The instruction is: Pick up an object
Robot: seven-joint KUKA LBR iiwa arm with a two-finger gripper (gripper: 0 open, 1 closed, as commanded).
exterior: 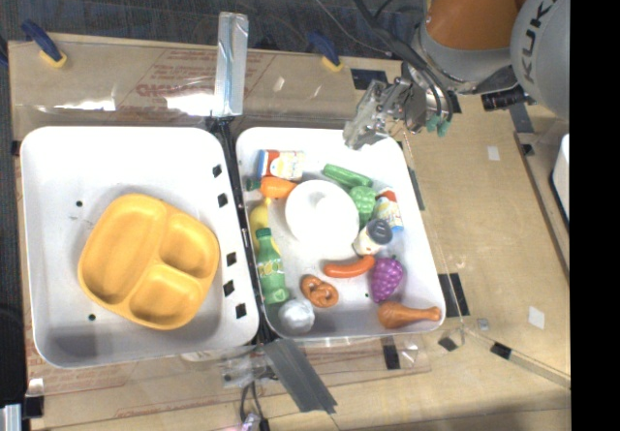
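Tool: my tool hangs over the far rim of the right bin; I cannot tell its state.
Objects: toys crowd the right bin around a white bowl: purple grapes, a drumstick, a pretzel.
Risk: I judge the packing could make me nudge neighbours or catch the rim.
Left bin: a yellow divided tray.
Worktop: tan board, cables behind.

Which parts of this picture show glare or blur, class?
Camera view: glare whitens the white plate and the left bin's rim; the gripper looks soft and blurred; the yellow tray is sharp, evenly lit.
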